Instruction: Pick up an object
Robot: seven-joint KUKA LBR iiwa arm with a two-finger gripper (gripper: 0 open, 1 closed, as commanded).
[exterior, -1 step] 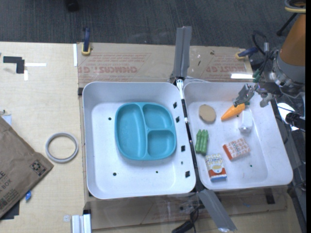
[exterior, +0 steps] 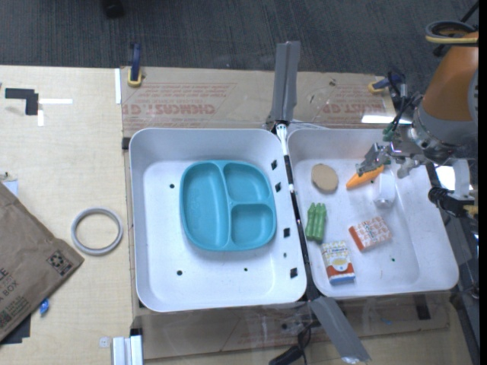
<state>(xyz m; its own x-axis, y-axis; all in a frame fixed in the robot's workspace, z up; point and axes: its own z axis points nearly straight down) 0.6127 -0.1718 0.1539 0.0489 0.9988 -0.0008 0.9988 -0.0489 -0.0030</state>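
Over the right bin (exterior: 434,276), the gripper (exterior: 378,160) sits at the orange carrot (exterior: 364,177), whose upper end it hides. Whether it pinches the carrot is unclear.

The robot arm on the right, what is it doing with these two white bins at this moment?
The grey and orange arm reaches over the right bin, with its gripper right at an orange carrot-like toy. Whether it holds the toy is unclear. A tan round piece, a green bundle and two small snack packs lie in that bin. The left bin holds a blue divided plate.
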